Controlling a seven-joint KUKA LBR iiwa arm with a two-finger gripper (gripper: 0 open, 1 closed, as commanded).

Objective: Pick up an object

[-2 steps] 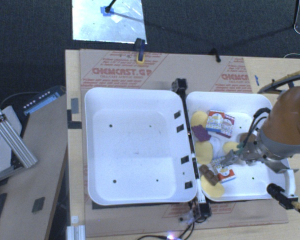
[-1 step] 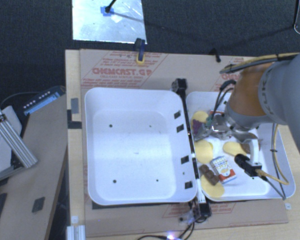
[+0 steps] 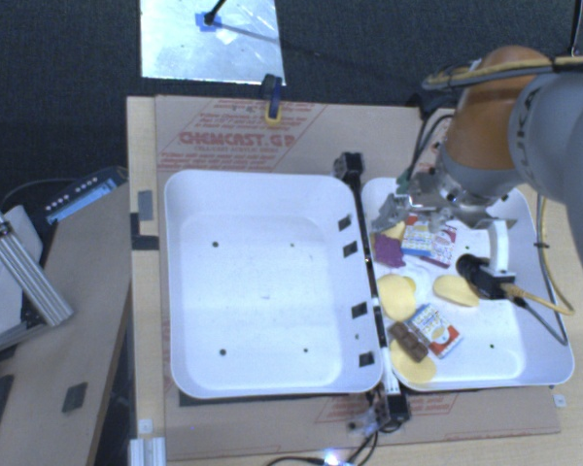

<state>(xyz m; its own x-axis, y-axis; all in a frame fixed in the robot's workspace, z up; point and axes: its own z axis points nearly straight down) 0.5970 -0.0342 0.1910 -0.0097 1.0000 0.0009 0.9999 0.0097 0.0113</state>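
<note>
My gripper (image 3: 396,214) hangs low over the far left part of the right bin (image 3: 534,357), under the grey arm with its orange band. Just below it lie a purple piece (image 3: 389,251), a small yellow piece (image 3: 396,231) and a white, red and blue packet (image 3: 430,245). Nearer the front lie a pale yellow disc (image 3: 398,296), another yellow disc (image 3: 455,290), a colourful packet (image 3: 436,329), a brown bar (image 3: 407,342) and a yellow disc (image 3: 414,368). Nothing is visibly held.
The left bin (image 3: 189,202) stands beside the right one, with black clips along the shared rim (image 3: 361,260). Both bins rest on a cardboard sheet (image 3: 233,134). A shiny plate (image 3: 209,27) lies behind it.
</note>
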